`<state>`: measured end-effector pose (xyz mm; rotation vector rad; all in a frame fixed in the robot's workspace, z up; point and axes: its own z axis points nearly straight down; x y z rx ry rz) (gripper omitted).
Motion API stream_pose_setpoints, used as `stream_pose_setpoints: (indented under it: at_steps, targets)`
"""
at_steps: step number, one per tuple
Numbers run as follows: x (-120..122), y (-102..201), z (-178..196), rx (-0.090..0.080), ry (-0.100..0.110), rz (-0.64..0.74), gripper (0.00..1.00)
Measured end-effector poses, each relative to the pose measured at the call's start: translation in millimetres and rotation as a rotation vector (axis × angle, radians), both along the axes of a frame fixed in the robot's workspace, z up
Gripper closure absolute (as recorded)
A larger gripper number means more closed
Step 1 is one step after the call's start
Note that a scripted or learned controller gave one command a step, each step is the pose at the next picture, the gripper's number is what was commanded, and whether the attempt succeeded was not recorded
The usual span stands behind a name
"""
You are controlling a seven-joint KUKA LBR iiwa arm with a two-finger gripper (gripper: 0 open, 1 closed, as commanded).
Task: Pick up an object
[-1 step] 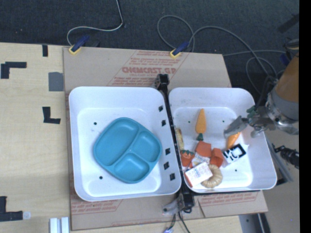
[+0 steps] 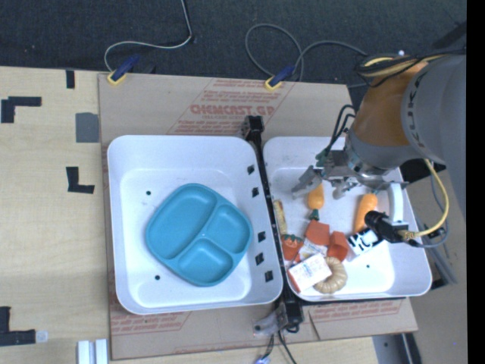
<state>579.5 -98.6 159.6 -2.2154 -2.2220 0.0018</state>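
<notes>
My gripper [image 2: 324, 186] hangs over the back of the right bin [image 2: 409, 279], fingers spread open and empty. Just below the fingertips lies a small orange piece [image 2: 315, 198], close to the fingers but not clasped by them. To its right lies an orange carrot-shaped toy [image 2: 366, 208]. Nearer the front sit red blocks [image 2: 318, 233], a black-and-white item [image 2: 363, 240], a white and red packet [image 2: 307, 271] and a tan ring [image 2: 334, 280].
The left bin [image 2: 129, 158] holds a blue divided plate [image 2: 198, 233]. A black divider with clips [image 2: 261, 196] runs between the bins. The grey arm with its orange band [image 2: 386, 116] and cables cover the right bin's far right side. A yellowish stick [image 2: 279, 215] lies along the right bin's left wall.
</notes>
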Motion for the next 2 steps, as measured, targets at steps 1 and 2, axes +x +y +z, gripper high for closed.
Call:
stream_pose_setpoints:
  at_steps: [1,2]
  targets:
    - [21.8,-0.8,-72.5,-0.012,-0.011,-0.006,0.0]
    - [21.4,1.3,-63.2,-0.008,-0.007,-0.004,1.0]
